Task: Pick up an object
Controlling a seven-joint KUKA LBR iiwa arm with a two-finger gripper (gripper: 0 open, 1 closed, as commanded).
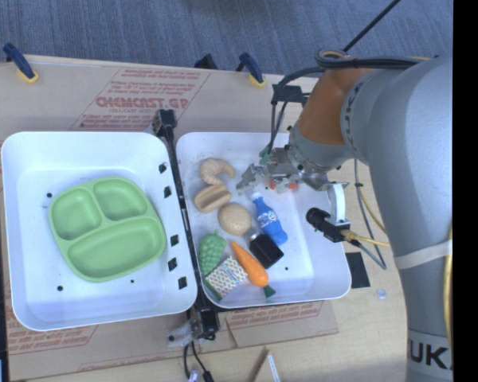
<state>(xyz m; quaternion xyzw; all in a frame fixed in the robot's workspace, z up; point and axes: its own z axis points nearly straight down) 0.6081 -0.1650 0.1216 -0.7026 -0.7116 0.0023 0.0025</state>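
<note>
The gripper hangs over the right-hand white bin, its fingers too small and cluttered to read as spread or closed. Just below it lies a blue bottle with a white cap, touching a black block. Left of the gripper rest a croissant, a bread roll and a toy carrot. The arm hides the bin's far right rim.

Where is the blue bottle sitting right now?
The blue bottle lies in the right bin, near its middle, just below the gripper, with the black block and carrot below it.
</note>
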